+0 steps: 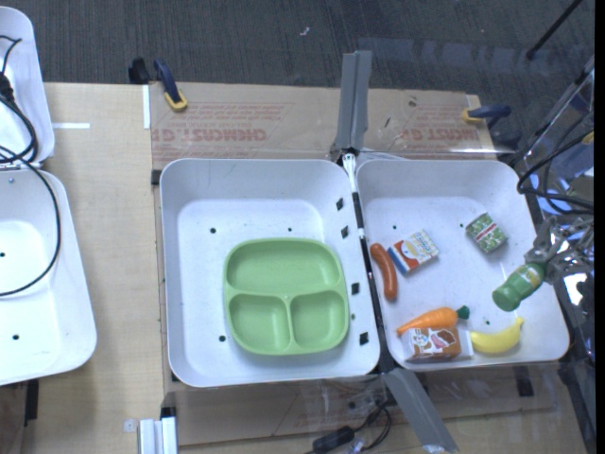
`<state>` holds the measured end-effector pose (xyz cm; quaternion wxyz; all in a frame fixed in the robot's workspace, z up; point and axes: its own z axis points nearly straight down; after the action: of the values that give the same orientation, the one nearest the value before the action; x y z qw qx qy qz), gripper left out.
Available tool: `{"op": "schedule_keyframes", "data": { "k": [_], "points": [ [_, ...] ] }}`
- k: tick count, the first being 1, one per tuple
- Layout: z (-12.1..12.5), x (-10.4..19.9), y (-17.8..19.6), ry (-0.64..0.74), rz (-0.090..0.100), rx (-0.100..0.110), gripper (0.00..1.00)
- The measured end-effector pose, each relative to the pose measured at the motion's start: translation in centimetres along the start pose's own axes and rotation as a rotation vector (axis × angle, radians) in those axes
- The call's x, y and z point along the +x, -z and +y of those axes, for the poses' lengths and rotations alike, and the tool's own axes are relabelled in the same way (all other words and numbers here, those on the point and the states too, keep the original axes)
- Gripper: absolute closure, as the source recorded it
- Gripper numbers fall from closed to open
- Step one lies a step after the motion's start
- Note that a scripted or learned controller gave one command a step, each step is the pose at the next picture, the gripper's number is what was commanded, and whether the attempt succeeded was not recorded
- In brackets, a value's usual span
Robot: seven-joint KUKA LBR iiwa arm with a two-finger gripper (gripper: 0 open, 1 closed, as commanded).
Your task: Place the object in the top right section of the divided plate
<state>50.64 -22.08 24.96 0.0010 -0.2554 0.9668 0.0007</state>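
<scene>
A green divided plate lies in the left bin, with one wide section at the far side and two smaller ones at the near side; all three hold nothing. My gripper is at the right bin's right rim, partly cut off by the cables there. A green bottle lies tilted just below and left of it, its neck pointing up toward the gripper. Whether the gripper touches the bottle I cannot tell.
The right bin also holds a sausage, a small red and white carton, a green packet, a carrot, an orange box and a banana. Cables hang at the far right.
</scene>
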Motion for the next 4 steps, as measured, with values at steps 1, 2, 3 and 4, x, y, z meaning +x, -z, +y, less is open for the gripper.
{"op": "schedule_keyframes", "data": {
  "k": [1, 2, 3, 4],
  "points": [
    [0.0, 0.0, 0.0, 0.000, 0.000, 0.000, 0.00],
    [2.6, -0.4, -13.0, -0.354, 0.001, 0.000, 0.00],
    [6.9, -4.6, -15.8, -0.828, 0.002, 0.002, 0.00],
    [6.9, -4.7, -14.9, -0.823, 0.000, 0.003, 1.00]
  ]
}}
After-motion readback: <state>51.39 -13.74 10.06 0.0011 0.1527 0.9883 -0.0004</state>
